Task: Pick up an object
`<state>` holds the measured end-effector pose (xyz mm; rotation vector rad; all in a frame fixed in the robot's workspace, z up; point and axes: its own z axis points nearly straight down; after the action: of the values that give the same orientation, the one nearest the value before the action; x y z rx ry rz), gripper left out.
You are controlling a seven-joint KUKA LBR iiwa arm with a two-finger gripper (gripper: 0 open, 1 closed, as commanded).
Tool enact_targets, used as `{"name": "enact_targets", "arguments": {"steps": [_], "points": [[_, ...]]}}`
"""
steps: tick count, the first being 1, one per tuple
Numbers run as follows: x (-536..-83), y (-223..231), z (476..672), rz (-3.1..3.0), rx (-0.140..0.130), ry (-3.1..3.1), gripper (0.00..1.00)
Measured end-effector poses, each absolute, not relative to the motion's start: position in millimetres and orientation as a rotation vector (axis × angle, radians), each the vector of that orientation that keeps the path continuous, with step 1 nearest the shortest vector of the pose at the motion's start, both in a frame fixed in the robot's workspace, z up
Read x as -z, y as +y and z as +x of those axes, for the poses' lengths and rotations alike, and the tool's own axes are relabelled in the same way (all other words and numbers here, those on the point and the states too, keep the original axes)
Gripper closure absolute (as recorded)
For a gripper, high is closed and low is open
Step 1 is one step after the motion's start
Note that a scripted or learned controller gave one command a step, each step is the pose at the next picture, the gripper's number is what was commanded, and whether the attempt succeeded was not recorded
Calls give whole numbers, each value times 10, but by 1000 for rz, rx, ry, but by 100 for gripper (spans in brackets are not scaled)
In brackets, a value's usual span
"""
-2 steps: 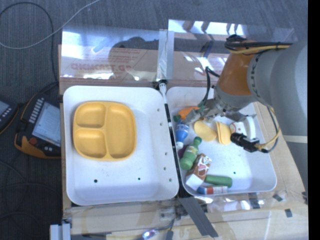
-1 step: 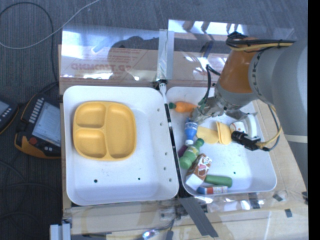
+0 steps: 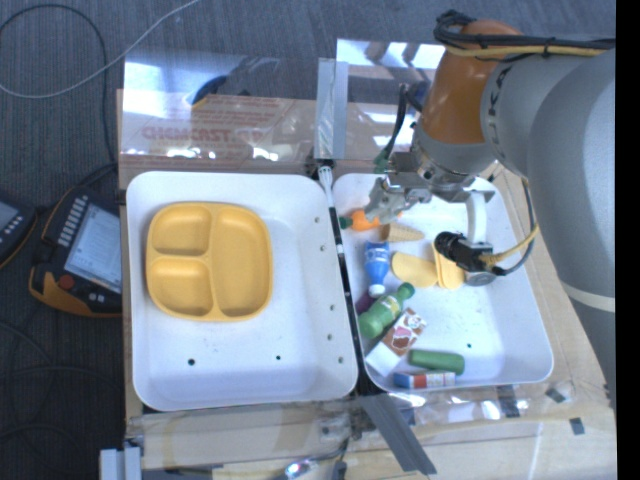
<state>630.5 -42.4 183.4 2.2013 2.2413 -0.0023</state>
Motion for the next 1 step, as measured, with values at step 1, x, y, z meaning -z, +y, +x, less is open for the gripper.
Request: {"name": "enact_targets", "arguments": {"steps": [1], "points": [[-1834,-425,6304,2202,3,2241,0]]}}
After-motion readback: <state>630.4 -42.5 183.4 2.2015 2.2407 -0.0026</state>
